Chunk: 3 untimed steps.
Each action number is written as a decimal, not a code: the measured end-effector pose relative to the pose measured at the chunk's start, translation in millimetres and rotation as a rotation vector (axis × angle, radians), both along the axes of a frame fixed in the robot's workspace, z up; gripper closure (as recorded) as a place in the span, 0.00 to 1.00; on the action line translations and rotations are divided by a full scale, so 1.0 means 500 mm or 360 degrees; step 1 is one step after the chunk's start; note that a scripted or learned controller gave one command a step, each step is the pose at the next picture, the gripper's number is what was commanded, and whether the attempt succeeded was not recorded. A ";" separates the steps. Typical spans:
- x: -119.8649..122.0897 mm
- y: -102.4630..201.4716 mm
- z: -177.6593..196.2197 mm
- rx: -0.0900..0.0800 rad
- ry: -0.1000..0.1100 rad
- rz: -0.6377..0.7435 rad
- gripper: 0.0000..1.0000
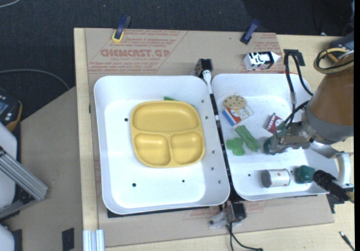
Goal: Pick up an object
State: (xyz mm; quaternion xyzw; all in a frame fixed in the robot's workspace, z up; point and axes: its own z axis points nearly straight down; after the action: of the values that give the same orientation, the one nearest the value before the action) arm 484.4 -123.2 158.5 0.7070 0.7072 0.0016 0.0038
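Objects for picking, right bin: round cookie near the far-left corner; small red-white-and-blue packet just beside it, toward the near edge; long green piece lying at a slant in the middle; short green piece touching or nearly touching its lower end, close to the left wall; red-and-white packet toward the right, partly behind the gripper; white-and-grey cylinder on its side along the near edge; dark green rounded item just right of the cylinder.

Gripper: low over the right bin, between the long green piece and the red-and-white packet, near both. Whether its tips are spread or pinched cannot be told; contact with any item cannot be told.

Left bin: one yellow three-compartment plate in the middle; a sliver of green shows at the plate's far edge.

Bench, beyond the right bin's far edge: small black-and-white object.
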 end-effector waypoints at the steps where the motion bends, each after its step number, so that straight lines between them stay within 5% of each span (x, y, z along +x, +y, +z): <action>1: 0.003 -0.012 0.089 0.0000 0.0001 0.0000 1.00; 2: 0.005 -0.013 0.135 0.0001 0.0004 0.0001 1.00; 3: 0.110 0.027 0.149 0.0002 0.0002 0.0006 1.00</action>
State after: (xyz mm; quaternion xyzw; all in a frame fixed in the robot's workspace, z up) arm 539.4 -109.9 233.2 0.7056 0.7086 0.0016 0.0028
